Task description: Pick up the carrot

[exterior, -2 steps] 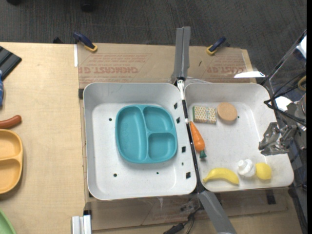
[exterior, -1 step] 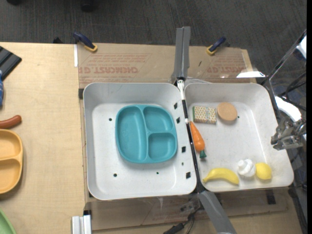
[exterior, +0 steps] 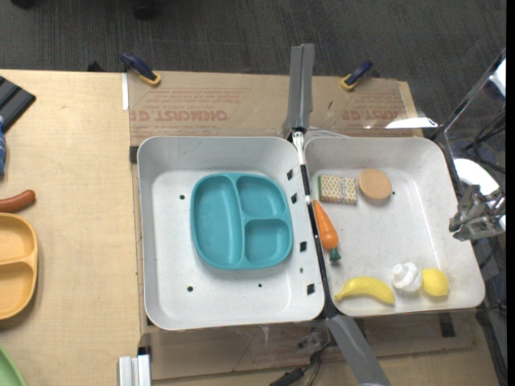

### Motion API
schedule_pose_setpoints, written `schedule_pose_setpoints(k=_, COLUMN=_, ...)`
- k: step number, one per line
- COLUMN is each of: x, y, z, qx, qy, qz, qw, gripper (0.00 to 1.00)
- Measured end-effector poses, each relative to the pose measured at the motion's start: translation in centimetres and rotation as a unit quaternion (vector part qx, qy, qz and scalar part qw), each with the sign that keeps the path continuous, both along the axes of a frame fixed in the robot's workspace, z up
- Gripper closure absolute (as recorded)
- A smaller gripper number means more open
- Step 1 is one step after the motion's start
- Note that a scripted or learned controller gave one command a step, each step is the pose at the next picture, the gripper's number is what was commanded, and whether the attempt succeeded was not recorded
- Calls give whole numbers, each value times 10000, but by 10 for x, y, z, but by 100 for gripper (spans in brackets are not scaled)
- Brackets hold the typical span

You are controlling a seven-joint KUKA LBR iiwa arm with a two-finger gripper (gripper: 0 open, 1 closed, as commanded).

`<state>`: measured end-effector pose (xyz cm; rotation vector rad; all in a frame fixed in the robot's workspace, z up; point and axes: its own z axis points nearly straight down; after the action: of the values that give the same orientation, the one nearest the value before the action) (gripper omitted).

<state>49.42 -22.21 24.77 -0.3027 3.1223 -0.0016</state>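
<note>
Orange and tapered, the carrot (exterior: 325,225) lies just right of frame centre, tight along the left wall of the right bin (exterior: 451,179) with its green stub pointing toward the bottom of the frame — it looks like a light, rigid, smooth toy, likely to roll or slip. You'd do best to pinch it across the thicker upper-middle section. The gripper (exterior: 475,223) sits at the right edge of the frame, well apart from it — whether it is spread or closed, you cannot tell.

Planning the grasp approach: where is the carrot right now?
The carrot lies in the right bin, against its left wall beside the divider, just below the cracker.
</note>
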Motion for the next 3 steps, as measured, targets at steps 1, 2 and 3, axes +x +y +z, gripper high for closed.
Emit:
schedule_pose_setpoints(k=1, x=2, y=21, z=-40, qx=5, qy=11, qz=757, qw=9971, gripper=100)
schedule_pose_setpoints(k=2, x=0, y=0, z=53, qx=-2, qy=-5, qz=690, qw=9976, gripper=100)
schedule_pose_setpoints(k=3, x=4, y=13, z=-14, qx=5, qy=12, qz=1583, qw=9874, gripper=100)
